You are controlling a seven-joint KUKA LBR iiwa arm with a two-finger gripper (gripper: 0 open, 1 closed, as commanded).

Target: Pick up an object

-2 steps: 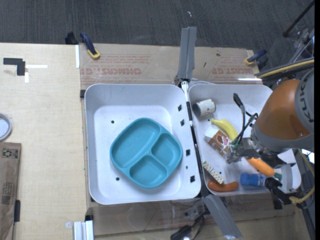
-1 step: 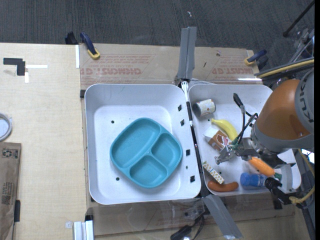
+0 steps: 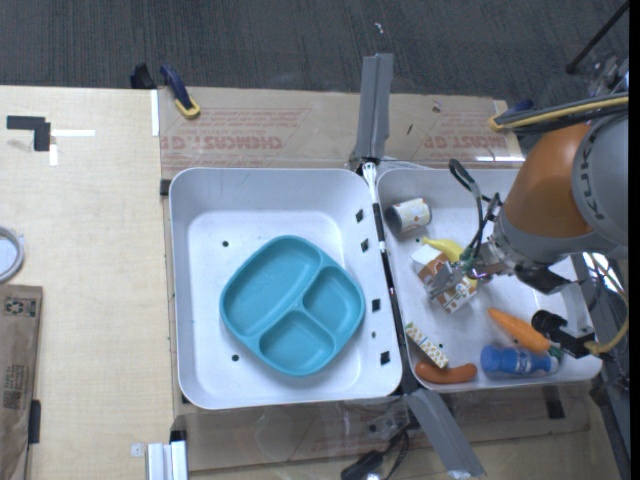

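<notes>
Hand low in right bin, over small box; grip state unclear

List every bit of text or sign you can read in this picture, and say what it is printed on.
"CHEMC..." in red letters, upside down and repeated, on the cardboard sheet behind the bins; the rest is too blurred to read.
A recycling symbol, with small print too blurred to read, on the brown paper bag at the left edge.
Print on the small carton in the right bin: too small to read.
</notes>
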